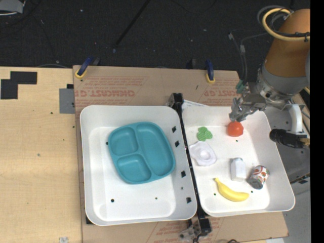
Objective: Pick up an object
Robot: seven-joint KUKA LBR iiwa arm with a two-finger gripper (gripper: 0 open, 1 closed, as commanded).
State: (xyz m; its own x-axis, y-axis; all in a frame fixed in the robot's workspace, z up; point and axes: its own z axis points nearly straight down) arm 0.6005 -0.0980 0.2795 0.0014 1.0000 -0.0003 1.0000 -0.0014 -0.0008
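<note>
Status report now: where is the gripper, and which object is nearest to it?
Gripper low over right white bin, far corner. Round red tomato-like object just below it, resting on bin floor, not held. Small green leafy piece lies apart, nothing crowding.

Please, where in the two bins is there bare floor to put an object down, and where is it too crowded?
Left bin: bare floor in front of the teal plate, plus a strip along its left wall. Right bin: a bare patch between the red tomato, white block and right wall. Crowded: the front half, where the banana, block and can sit close, and near the gripper above the tomato.
</note>
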